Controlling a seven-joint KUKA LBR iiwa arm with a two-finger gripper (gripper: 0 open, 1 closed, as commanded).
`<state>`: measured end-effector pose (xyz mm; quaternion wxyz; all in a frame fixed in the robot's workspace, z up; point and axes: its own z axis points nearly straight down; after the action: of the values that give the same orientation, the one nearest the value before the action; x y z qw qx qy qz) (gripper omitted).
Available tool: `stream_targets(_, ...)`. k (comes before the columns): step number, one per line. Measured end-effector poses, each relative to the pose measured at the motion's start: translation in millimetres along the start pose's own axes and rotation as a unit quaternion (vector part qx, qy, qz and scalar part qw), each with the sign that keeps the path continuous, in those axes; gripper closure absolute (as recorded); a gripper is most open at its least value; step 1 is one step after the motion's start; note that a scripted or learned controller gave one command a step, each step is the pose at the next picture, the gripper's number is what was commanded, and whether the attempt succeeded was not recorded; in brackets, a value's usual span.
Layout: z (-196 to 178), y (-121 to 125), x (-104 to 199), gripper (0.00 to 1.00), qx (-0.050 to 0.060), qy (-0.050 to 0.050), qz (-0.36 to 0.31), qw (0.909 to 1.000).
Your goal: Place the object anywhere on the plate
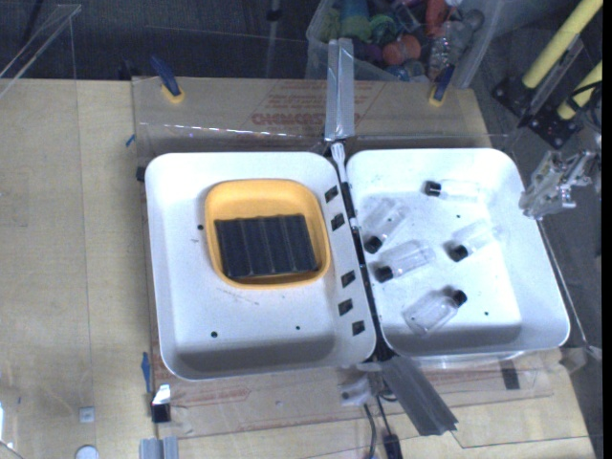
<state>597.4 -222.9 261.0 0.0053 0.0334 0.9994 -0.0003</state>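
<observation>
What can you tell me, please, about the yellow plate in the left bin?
The yellow plate is a rounded-square dish with a raised rim, plastic by its look. It lies flat and upright in the left bin, slightly toward the divider between the bins. A dark ribbed rectangular slab covers most of its floor, nearer the front rim. Apart from the bin beneath it, nothing else touches it; the small clear bottles lie in the right bin.

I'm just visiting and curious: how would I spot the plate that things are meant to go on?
Look at the left white bin of the two. The plate lies in its middle: a yellow-orange dish with rounded corners and a dark ribbed insert. It is the one coloured item; the right bin holds clear black-capped bottles.
</observation>
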Motion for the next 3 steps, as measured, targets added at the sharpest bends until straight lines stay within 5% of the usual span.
stream_targets(1,-1,2,-11,1.00,0.000,0.000,-0.101,0.9948)
stream_targets(3,4,2,-11,1.00,-0.001,0.001,-0.265,0.9643)
